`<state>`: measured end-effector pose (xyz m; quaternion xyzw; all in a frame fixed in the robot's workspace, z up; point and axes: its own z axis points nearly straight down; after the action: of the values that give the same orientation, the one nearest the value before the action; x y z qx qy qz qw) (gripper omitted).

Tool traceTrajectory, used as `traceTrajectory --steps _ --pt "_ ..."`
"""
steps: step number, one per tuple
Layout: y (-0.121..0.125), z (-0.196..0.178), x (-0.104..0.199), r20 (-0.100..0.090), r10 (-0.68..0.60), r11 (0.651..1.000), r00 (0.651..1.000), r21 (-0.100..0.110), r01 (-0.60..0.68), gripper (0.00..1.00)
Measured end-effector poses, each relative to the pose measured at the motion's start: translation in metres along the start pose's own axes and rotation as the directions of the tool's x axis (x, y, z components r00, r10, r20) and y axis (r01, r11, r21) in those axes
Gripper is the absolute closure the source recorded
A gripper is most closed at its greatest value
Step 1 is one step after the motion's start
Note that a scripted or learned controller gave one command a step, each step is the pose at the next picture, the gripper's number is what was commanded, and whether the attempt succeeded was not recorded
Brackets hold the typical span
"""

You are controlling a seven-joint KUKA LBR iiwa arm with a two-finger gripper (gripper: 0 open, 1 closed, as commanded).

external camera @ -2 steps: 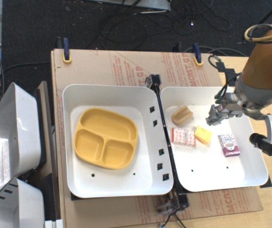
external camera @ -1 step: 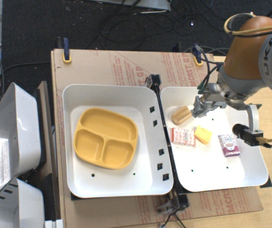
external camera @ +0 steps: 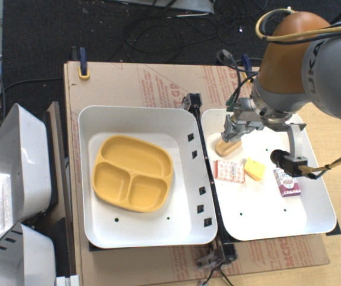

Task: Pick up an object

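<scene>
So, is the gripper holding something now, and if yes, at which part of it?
It cannot be told. The gripper is low over the tan piece in the right bin, right at its upper end, but the view does not show a hold.

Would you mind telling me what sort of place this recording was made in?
Most likely a robotics lab set up for grasping trials: a grey robot arm reaches over two white bins on a cardboard-covered bench, with loose cables on the dark floor behind.
</scene>
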<state>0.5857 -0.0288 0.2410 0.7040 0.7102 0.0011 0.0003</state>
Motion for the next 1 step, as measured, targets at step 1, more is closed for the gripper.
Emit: traceTrajectory --steps 1 --pt "0.0146 -0.0056 0.0526 0.000 0.000 1.000 1.000 0.000 0.000 1.00"
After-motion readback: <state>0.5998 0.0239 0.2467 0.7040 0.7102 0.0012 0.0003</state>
